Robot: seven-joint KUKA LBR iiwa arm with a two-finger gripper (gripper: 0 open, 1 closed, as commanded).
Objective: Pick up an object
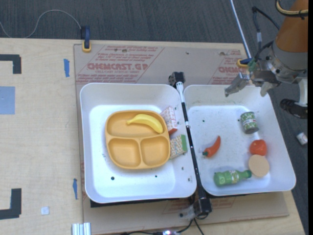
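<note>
My gripper (247, 93) hangs over the far edge of the right bin (286, 153), its two fingers spread open with nothing between them. Below it in that bin lie a small green can (250, 122), a red chili pepper (212, 147), a red tomato (258, 147), a tan round piece (258, 166) and a green bottle (232, 177) on its side. The can is the nearest of these, a little toward the camera from the gripper.
The left bin (98, 180) holds an orange divided plate (138, 151) with a yellow banana (145, 122) in its far section. Two small packets (169, 116) (179, 145) lean at the plate's right side. A black clamp (176, 78) sits between the bins.
</note>
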